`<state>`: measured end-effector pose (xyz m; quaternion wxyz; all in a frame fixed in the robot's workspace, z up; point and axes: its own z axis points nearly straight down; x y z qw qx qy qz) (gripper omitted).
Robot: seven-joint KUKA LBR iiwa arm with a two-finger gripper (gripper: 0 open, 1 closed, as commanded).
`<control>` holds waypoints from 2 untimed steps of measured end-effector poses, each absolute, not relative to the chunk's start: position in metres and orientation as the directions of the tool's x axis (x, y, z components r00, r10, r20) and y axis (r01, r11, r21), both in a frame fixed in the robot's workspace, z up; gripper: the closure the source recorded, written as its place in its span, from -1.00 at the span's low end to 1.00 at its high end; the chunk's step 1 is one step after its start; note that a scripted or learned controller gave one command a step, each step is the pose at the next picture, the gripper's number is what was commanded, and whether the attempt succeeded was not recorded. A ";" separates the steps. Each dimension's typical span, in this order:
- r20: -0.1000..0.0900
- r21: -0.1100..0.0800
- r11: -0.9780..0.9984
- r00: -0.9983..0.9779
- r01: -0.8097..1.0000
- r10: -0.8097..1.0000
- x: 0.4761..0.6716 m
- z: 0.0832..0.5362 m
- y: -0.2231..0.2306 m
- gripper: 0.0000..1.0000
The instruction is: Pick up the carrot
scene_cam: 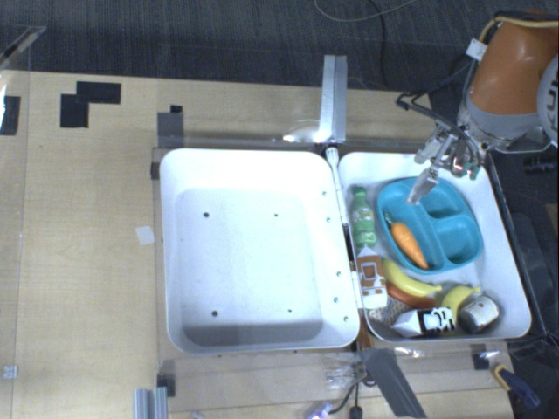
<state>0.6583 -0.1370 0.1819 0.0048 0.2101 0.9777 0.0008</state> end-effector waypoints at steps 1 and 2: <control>-0.010 0.002 0.981 -0.980 0.196 0.196 0.660 0.155 -0.118 -1.00; -0.014 -0.001 1.000 -1.000 0.012 0.012 0.661 0.218 -0.177 -1.00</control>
